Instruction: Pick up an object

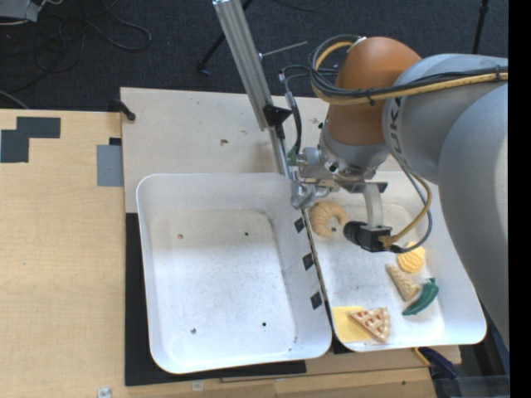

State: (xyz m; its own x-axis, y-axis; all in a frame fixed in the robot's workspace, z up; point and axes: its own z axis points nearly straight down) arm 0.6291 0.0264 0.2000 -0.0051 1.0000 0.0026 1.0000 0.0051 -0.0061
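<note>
The fingers [309, 196] hung over the divider between the two bins, and whether they were parted or closed could not be told. A croissant [326, 217] lay just beside them in the right bin [465, 326]. The risk, as I judged it, was a descent onto the bin wall, or a nudge sending the croissant sliding away ungrasped.
</note>
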